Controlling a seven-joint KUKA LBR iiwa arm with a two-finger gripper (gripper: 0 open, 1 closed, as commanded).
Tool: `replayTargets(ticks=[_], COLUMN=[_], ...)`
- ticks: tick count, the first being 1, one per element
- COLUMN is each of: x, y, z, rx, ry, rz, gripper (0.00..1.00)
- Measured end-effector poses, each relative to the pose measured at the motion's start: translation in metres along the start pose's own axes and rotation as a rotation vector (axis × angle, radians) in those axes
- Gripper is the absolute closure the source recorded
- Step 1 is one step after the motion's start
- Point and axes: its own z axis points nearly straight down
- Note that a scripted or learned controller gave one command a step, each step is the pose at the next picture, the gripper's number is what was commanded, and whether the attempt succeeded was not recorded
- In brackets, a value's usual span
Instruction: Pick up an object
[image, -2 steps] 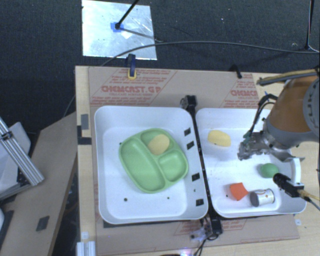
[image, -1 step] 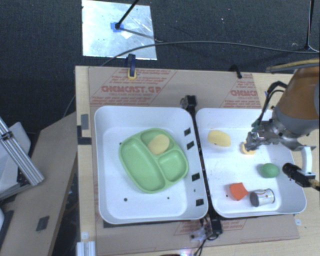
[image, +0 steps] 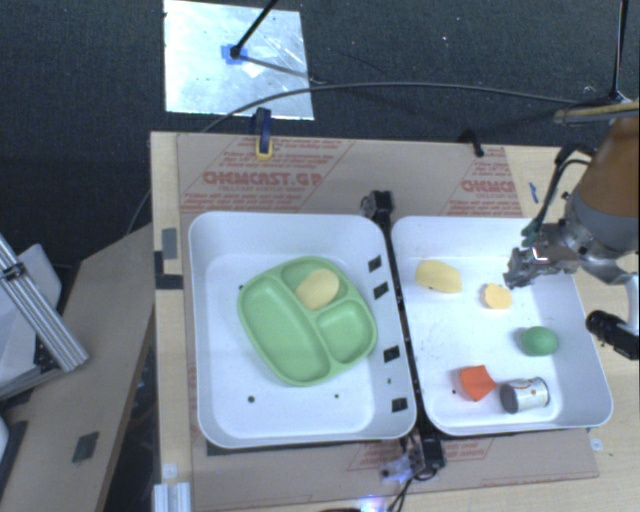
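**Pincer poised over the right bin, nothing lifted yet**

You have the arm reaching in from the right, with the pincer (image: 520, 268) hanging low over the far part of the right bin (image: 440, 415). Whether it is spread or pressed together you cannot tell at this angle; nothing shows between its tips. It sits just beside the small yellow piece (image: 497, 296), which looks like the likeliest target, so judge this as the approach before any grasp.

The loose things lie well apart on the bin floor, which leaves room to come down on one alone. The larger yellow lump (image: 438, 276) rests to the left of the small piece. The green ball (image: 539, 341) lies nearer, toward the right wall. The orange block (image: 476, 382) and the metal can (image: 526, 394), lying on its side, sit close together at the near edge.

In the left bin (image: 215, 300) a green divided plate (image: 290, 340) holds another yellow lump (image: 318, 288) in its far compartment.

Both bins stand on a brown board (image: 300, 175) laid over the counter, with dark carpet (image: 80, 100) beyond and a shiny sheet (image: 200, 60) at the far side.
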Motion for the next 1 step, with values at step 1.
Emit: replayTargets(ticks=[1], x=[0.0504], y=[-0.0008], z=[0.0107], rx=[0.005], ry=[0.003], rz=[-0.005], gripper=[1.00])
